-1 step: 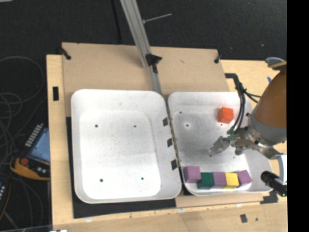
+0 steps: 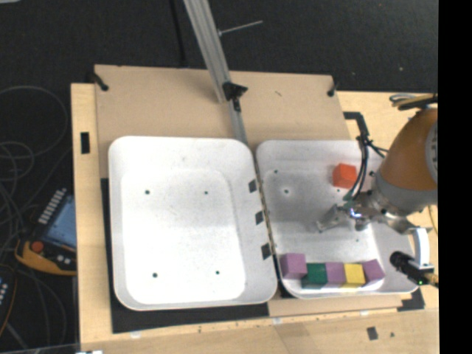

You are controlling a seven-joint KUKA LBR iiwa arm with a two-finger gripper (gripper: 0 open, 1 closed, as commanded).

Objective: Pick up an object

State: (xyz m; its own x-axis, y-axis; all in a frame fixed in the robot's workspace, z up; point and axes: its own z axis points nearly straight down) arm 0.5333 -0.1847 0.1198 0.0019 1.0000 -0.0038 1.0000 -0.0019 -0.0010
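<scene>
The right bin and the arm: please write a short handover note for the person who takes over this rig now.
End effector: low inside the right bin, with no block seen in it.
Things: orange block lies apart near the bin's far side. Along the near wall, in a row: purple block, green block, lilac block, yellow block, another purple block.
Done: nothing lifted yet.
Left: grasp one block and raise it.
</scene>
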